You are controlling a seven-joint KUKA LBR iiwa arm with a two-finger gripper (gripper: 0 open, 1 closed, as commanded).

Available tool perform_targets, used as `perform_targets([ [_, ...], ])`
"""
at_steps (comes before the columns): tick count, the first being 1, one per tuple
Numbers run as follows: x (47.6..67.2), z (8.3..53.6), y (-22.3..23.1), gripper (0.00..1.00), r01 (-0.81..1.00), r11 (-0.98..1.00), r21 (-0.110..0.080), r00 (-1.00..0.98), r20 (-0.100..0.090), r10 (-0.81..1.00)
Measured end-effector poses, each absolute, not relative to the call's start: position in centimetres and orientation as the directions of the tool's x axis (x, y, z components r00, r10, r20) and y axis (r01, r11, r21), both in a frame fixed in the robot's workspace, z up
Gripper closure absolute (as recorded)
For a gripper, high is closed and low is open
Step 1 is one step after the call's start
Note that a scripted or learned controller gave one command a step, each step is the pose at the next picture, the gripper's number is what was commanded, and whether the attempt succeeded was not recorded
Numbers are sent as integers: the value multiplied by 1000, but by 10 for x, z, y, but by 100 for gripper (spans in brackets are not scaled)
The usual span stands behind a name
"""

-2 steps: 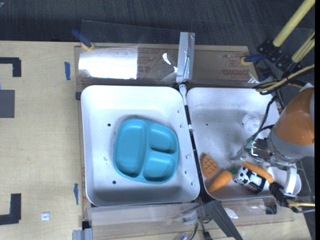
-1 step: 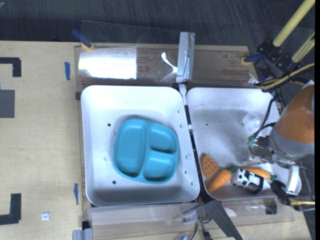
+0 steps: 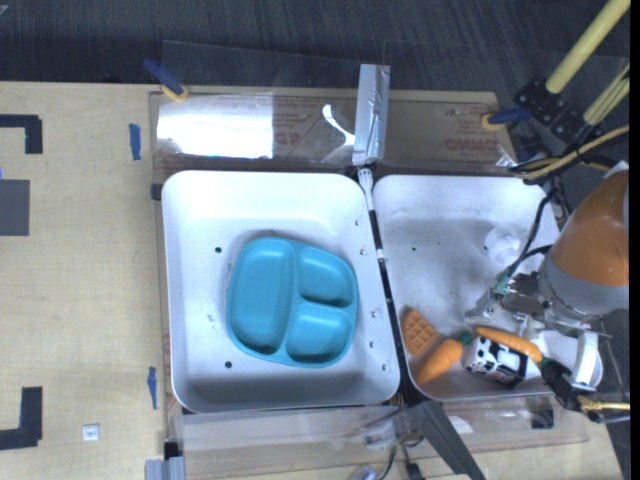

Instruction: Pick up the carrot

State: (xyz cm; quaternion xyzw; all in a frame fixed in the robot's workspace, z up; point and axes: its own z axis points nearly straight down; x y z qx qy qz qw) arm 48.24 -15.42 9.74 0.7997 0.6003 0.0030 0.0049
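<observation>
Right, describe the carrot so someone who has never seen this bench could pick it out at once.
Look at the right bin of the two white ones, down in its near left corner. The carrot lies there, a stubby orange piece beside the divider. A flat waffle-patterned piece touches it on the left and a black-and-white item sits to its right; the carrot is the smooth, rounded, plain orange one.

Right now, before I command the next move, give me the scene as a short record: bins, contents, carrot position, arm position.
left bin: holds a blue divided plate
right bin: holds the carrot, a waffle piece and a black-and-white toy
carrot: near the front edge, lying tilted, not lifted
waffle piece: just left of the carrot, by the divider
black-and-white toy: right of the carrot, under the arm
arm: over the right bin's right side
gripper: low above the toy, right of the carrot
</observation>
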Motion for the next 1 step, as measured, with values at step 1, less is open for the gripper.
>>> perform_targets([
  [1, 481, 87, -171, 0, 988, -157, 4, 157, 2, 988],
])
